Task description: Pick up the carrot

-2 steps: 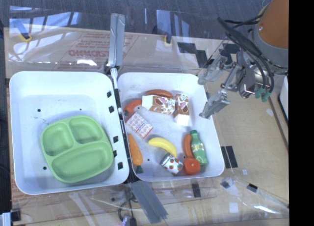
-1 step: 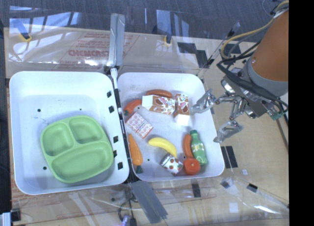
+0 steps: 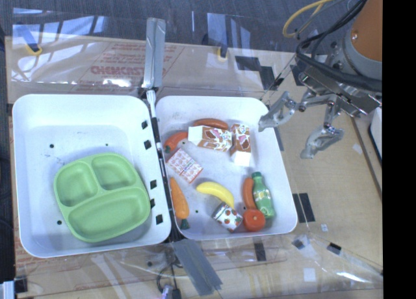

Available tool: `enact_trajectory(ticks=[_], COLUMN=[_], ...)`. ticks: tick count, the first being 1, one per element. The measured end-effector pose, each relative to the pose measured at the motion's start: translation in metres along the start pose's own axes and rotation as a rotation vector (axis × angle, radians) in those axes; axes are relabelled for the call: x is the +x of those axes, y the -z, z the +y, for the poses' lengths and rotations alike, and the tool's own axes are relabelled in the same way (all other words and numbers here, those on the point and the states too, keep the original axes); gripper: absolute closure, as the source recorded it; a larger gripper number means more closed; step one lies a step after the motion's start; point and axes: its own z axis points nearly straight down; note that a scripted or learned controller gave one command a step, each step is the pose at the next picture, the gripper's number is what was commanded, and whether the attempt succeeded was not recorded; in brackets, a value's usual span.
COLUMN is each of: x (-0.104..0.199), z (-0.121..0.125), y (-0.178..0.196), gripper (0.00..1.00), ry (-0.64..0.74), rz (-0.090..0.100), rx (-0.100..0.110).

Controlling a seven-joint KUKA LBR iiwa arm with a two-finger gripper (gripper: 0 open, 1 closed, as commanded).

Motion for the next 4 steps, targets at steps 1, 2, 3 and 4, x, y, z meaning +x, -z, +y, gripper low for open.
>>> enact_trajectory(ticks=[1, 2, 3, 4], x=[0.037, 0.06, 0.057, 0.051], z=[-0.012, -0.028, -0.026, -0.017], y=[-0.001, -0.001, -0.001, -0.276], gripper=[0.0, 0.0, 0.0, 0.0], ry=[0.358, 0.747, 1.062, 1.474], rz=[0.0, -0.001, -0.001, -0.006], rx=[-0.002, -0.001, 0.001, -0.015])
